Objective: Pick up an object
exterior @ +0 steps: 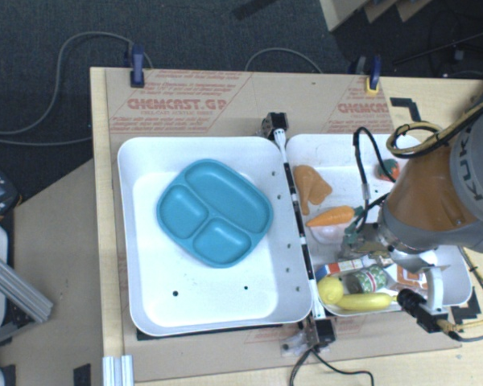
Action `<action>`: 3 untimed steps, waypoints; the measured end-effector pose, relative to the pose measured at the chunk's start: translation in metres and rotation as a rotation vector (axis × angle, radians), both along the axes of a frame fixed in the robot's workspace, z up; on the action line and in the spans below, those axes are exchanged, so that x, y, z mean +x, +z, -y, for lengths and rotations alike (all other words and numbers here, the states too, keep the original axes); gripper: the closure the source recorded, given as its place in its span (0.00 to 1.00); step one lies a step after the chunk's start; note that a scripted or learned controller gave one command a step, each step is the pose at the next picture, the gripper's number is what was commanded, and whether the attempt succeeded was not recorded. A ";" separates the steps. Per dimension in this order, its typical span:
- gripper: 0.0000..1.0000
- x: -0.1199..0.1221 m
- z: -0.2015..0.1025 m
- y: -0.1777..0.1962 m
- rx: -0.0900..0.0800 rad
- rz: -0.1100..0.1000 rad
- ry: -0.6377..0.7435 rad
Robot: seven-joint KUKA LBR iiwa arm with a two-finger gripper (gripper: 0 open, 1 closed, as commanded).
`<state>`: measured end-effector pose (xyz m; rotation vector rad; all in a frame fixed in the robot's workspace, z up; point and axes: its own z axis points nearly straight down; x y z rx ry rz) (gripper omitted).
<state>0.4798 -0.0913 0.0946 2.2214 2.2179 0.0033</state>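
Observation:
The arm (435, 199) reaches down into the right bin (330, 147), and its gripper (361, 246) sits low among the objects there. Just left of the gripper lies an orange carrot (332, 215). A tan slice-shaped piece (311, 185) lies farther back in that bin. A yellow banana (350, 297) rests along the bin's front wall, with a green and white can (372, 280) just behind it, beneath the gripper. The wrist hides the fingertips.
The left bin (145, 240) holds a blue divided plate (214, 212). A red and white packet (410, 278) peeks out under the arm on the right. Black cables loop over the right bin's back edge (370, 147). Clamps hold the board at the back.

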 end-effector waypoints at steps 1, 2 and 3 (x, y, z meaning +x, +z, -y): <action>0.00 0.000 0.000 0.000 0.000 -0.001 0.000; 0.00 0.000 0.000 -0.011 0.001 -0.006 0.001; 0.00 0.014 0.004 -0.010 -0.001 -0.001 0.002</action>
